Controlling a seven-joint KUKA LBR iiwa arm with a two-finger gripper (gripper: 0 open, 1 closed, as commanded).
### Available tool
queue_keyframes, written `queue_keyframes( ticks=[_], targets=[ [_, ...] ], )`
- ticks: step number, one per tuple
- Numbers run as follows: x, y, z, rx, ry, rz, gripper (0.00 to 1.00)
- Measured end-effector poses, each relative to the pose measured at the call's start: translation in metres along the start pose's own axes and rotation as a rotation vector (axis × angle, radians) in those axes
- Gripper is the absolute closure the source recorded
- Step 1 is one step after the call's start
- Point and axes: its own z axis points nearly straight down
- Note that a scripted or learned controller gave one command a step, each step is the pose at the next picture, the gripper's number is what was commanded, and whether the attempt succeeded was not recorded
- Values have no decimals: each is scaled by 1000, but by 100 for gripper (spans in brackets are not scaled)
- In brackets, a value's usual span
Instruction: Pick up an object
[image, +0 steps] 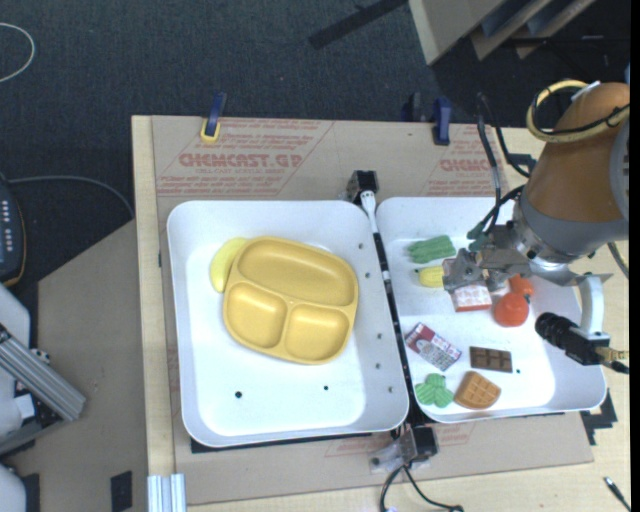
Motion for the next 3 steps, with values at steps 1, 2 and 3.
queue_keyframes(
  ticks=[1, 2, 3],
  targets=[
    [-8, 14, -8, -5, -3, 2, 100],
    [-10, 8, -1, 1, -1, 4, 100],
    [-4, 1, -20, -5, -2, 2, 100]
  ],
)
